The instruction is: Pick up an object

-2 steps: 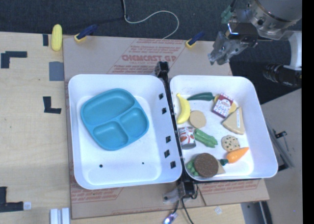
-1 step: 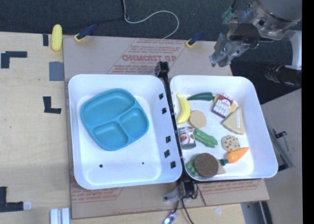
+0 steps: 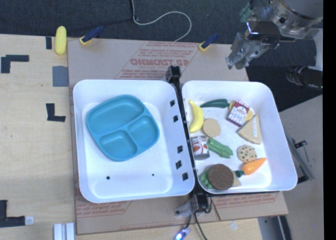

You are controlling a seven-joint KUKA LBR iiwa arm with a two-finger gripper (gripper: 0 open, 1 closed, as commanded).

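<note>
The right bin [image 3: 273,102] holds several toy foods: a yellow banana [image 3: 196,116], a green pepper [image 3: 215,103], a red box [image 3: 238,112], a cheese wedge [image 3: 251,129], a round cracker [image 3: 211,127], a small can [image 3: 200,147], a green pod [image 3: 220,148], a cookie [image 3: 245,153], a carrot [image 3: 254,165] and a burger [image 3: 220,177]. My gripper [image 3: 241,55] hangs above the bench behind the right bin's far edge, with nothing seen in it.
The left bin [image 3: 84,181] holds a blue divided plate [image 3: 122,126]. A yellow corn toy [image 3: 61,40] lies on the bench at far left. Clamps [image 3: 92,34] hold the cardboard at the back, and a white cable [image 3: 163,18] loops behind it.
</note>
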